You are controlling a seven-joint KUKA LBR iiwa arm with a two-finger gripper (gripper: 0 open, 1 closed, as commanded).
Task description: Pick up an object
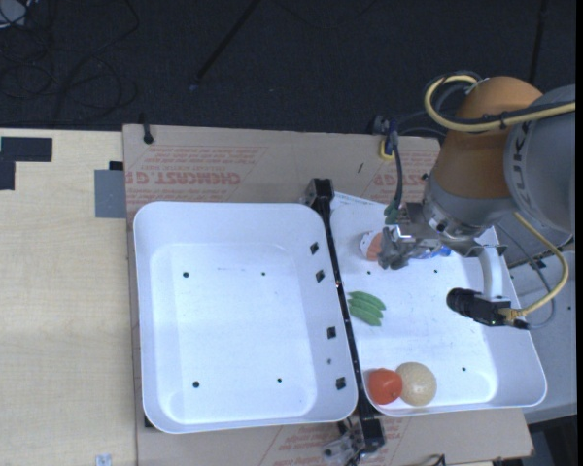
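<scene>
While the arm (pixel 486 163) bends down over the right bin (pixel 525 377), its gripper (pixel 396 252) hangs at the bin's far-left corner; grip state unclear.

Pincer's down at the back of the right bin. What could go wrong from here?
1. The pincer sits low over a small orange and blue item near the bin's back wall; the item is mostly hidden, so the grasp could miss or only nudge it.
2. That spot is close to the divider between the bins, so a push may wedge the item against it.
3. The green object lies nearby and could get swept on retreat.
</scene>
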